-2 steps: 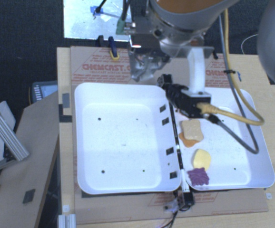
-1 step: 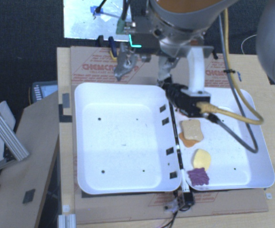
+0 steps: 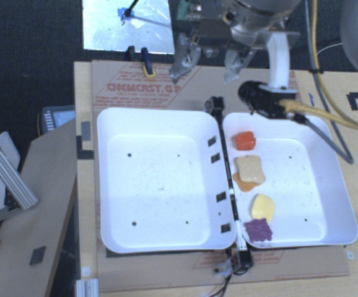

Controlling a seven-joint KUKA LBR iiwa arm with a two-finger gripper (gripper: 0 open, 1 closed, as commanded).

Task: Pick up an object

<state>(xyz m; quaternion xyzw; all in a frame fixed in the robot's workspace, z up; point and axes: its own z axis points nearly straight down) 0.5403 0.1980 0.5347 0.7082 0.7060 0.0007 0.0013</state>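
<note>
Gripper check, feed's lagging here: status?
Gripper open, high behind the bins. Red piece, tan piece, yellow piece, purple piece in right bin. Nothing blocking.

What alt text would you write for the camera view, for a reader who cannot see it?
A grey robot arm's open pincer hangs above the far edge of two shallow white bins. The right bin holds a red block, tan slice, yellow piece and purple cluster along its left side.
</note>
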